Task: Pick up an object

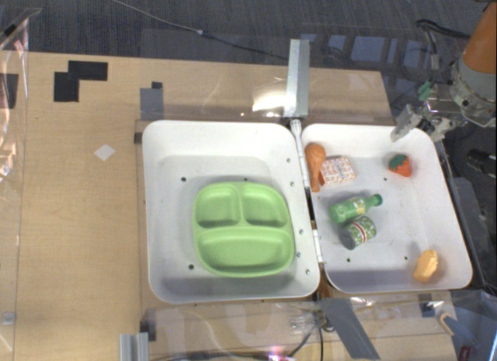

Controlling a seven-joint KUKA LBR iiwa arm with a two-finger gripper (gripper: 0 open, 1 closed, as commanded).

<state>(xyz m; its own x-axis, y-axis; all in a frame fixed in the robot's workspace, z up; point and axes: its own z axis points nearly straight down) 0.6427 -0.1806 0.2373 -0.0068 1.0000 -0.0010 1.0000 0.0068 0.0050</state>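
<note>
The right bin (443, 220) holds several small items. An orange carrot-like piece (314, 162) lies by the divider, with a pink-checked packet (338, 171) beside it. A green bottle (353, 207) and a green can (358, 230) lie mid-bin. A red strawberry-like piece (400, 165) sits at the far right side, and a yellow-orange piece (425, 265) rests in the near right corner. My gripper (417, 123) hovers over the bin's far right corner, above the strawberry piece, with nothing visible between its fingers.
The left bin (167, 196) holds a green divided plate (244, 228). A metal post (298, 80) stands behind the seam between the bins. Cables and the arm's orange-banded wrist (480, 57) crowd the upper right.
</note>
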